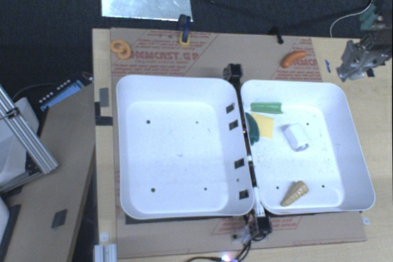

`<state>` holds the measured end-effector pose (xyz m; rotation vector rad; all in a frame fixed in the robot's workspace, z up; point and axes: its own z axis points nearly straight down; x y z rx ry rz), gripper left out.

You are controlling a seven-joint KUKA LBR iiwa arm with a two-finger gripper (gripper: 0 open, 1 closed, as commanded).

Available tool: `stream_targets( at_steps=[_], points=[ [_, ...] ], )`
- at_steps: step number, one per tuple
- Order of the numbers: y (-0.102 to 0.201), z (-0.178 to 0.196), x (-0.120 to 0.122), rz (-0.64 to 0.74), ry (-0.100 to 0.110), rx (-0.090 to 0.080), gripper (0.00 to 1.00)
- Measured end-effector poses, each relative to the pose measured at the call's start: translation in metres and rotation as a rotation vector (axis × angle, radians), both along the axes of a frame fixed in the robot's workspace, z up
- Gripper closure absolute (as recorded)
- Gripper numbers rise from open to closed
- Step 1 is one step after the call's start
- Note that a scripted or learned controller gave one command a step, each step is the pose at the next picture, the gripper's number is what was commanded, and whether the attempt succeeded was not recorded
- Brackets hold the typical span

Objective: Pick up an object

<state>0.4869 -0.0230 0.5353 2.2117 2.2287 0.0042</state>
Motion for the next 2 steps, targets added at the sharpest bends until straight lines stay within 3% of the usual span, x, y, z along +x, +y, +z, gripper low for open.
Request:
stream_targets(
  at_steps=[1, 2],
  points=[
    [0.075, 0.0, -0.001, 0.004, 0.0, 0.002, 1.0],
    [0.122, 0.0, -0.001, 0.001, 0.001, 0.002, 1.0]
  ],
)
